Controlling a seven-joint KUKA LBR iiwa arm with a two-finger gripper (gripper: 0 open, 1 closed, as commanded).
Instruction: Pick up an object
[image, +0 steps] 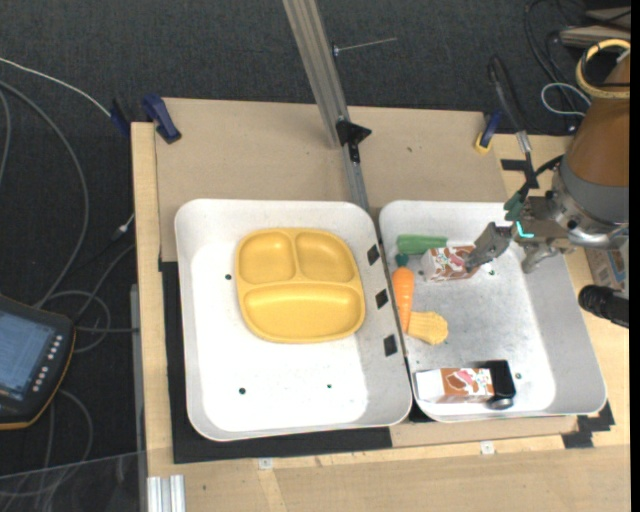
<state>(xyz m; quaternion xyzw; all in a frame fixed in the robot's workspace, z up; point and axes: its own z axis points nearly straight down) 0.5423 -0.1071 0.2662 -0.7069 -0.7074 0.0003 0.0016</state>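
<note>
My gripper (510, 252) hangs over the upper right part of the right bin (560, 330). Its two fingers stand apart with nothing between them, so it is open. One fingertip (488, 248) is just right of a small red-and-white packet (448, 263). A green object (420, 243) lies at the bin's upper left. Below it an orange carrot (402, 295) lies along the left wall, with a yellow ridged piece (427, 327) beside its lower end. A white box with a brown label (458, 383) and a black item (501, 383) sit at the front edge.
The left bin (210, 330) holds a yellow divided plate (298, 283). A metal pole (322, 70) rises behind the gap between the bins. Cables lie at the far right, and a handheld pendant (25, 365) rests on the floor at the left.
</note>
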